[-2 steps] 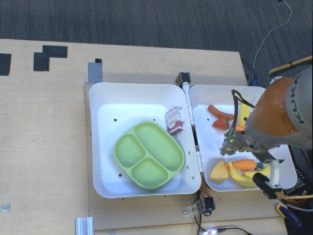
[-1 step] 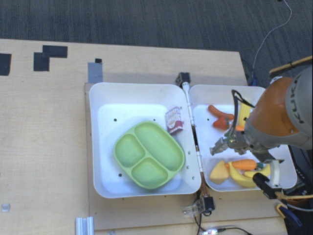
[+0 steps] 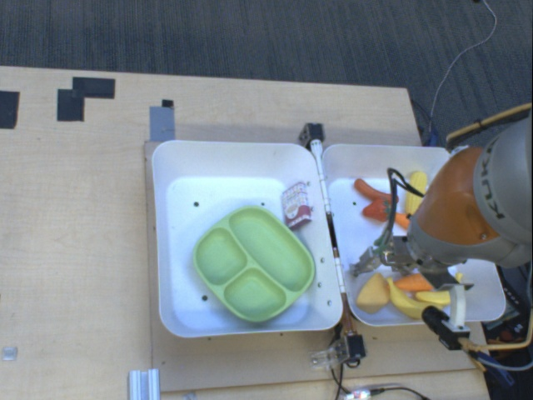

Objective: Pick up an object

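The right bin (image 3: 371,155) holds several toy foods: a red pepper (image 3: 372,192), a yellow piece (image 3: 416,181) at the back, a yellow-orange pear shape (image 3: 373,292), an orange carrot (image 3: 412,283) and a yellow banana (image 3: 410,306) at the front. My gripper (image 3: 376,262) hangs low over this bin's middle, just above and behind the pear shape. The grey and orange arm covers the bin's right half and hides whatever lies under it. I see nothing clearly held.
The left bin (image 3: 179,182) carries a green divided plate (image 3: 254,263) and a small red and white packet (image 3: 296,204) near the wall between the bins. A wooden bench (image 3: 75,223) surrounds the bins. Cables run along the front right corner.
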You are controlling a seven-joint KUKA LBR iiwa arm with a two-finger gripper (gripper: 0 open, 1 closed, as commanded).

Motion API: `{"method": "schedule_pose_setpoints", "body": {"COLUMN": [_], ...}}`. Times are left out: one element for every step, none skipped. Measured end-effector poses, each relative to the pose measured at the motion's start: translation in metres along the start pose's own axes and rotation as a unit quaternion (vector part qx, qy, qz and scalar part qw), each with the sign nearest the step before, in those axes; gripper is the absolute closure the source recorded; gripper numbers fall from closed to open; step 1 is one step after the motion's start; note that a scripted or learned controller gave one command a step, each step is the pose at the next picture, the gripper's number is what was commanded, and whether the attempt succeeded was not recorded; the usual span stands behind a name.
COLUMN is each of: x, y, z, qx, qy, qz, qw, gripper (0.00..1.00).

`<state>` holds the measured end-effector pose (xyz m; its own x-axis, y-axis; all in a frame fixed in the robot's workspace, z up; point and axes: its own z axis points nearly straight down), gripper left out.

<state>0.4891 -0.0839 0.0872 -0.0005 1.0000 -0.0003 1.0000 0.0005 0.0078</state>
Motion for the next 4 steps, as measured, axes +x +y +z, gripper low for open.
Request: {"method": "schedule_pose_setpoints", "body": {"x": [0.000, 0.000, 0.001, 0.001], "y": [0.003, 0.003, 0.004, 0.004], "z": [-0.012, -0.012, -0.022, -0.022], "qx": [-0.003, -0.003, -0.005, -0.005], "qy": [0.000, 0.000, 0.000, 0.000], "qz": [-0.001, -0.001, -0.002, -0.002], "qw": [1.0000, 1.0000, 1.0000, 1.0000], "gripper": [1.00, 0.00, 1.00, 0.00]}}
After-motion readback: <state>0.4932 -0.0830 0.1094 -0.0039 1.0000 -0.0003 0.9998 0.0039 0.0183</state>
